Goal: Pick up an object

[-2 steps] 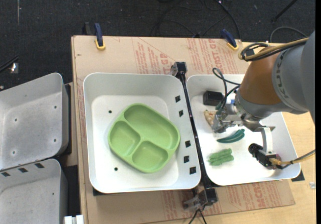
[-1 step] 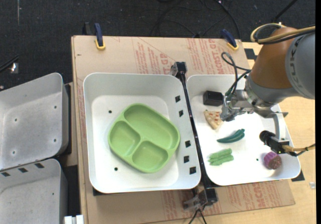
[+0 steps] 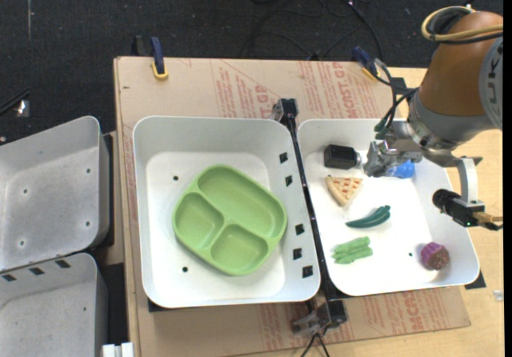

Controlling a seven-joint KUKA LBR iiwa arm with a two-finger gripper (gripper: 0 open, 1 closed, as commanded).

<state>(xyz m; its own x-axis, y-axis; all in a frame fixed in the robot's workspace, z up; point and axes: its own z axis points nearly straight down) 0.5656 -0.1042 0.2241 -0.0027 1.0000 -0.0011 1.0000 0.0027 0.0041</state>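
- The arm (image 3: 460, 75) reaches in from the right, and its gripper (image 3: 382, 160) is low over the far part of the right bin (image 3: 460, 271).
- A blue object (image 3: 404, 169) lies right against the gripper; whether it sits between the fingers, or how wide they stand, I cannot tell.
- A black block (image 3: 341, 157) lies just left of the gripper, near the bin's far left corner.
- A pizza slice (image 3: 344, 188) lies just nearer than the black block.
- A green pepper (image 3: 369, 217) lies near the bin's middle, with a bunch of green beans (image 3: 352, 250) nearer still.
- A purple object (image 3: 434, 255) sits at the near right corner.
- The left bin (image 3: 152, 267) holds a green divided plate (image 3: 230, 219).
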